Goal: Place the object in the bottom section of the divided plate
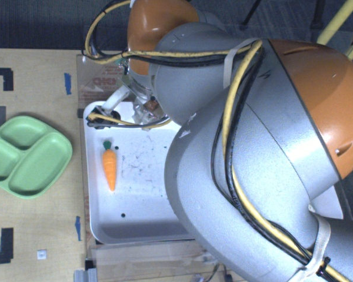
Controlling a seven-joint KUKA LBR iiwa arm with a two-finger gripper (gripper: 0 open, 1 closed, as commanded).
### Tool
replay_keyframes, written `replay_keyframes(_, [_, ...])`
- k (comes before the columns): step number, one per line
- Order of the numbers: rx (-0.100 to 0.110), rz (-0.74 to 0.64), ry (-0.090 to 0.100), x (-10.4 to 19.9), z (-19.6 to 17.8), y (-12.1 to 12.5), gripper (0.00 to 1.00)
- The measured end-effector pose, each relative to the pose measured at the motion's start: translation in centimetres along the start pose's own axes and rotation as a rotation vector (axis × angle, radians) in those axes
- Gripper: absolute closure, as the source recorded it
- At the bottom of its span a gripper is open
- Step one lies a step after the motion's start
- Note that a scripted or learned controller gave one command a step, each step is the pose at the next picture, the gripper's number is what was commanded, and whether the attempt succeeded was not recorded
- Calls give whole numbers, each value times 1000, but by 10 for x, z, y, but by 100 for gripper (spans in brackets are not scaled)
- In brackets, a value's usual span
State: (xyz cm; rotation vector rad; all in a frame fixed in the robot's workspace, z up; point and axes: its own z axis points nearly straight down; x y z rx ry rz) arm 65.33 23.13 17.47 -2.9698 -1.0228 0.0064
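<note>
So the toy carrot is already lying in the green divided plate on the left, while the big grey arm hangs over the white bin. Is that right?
Not quite. The carrot is not in the green divided plate; it lies on the floor of the white bin, to the right of the plate, as the camera view shows. The rest holds: the plate sits on the left, and the grey arm does hang over the bin.

A pale wooden benchtop [41,69] fills the left side, its grain faint under even, soft light. Black corner marks [4,78] sit on it near its upper left edge, another [5,247] toward its lower left. Two short strips of blue tape [67,83] lie along its right margin — one high, one low. Beyond the bench's far edge runs dark grey carpet [41,13] — a yellow bar [338,17] slants across it at upper right.
</note>
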Motion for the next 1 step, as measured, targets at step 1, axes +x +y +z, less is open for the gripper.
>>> replay_keyframes(1, [-1,64,6,1,-18,7,100])
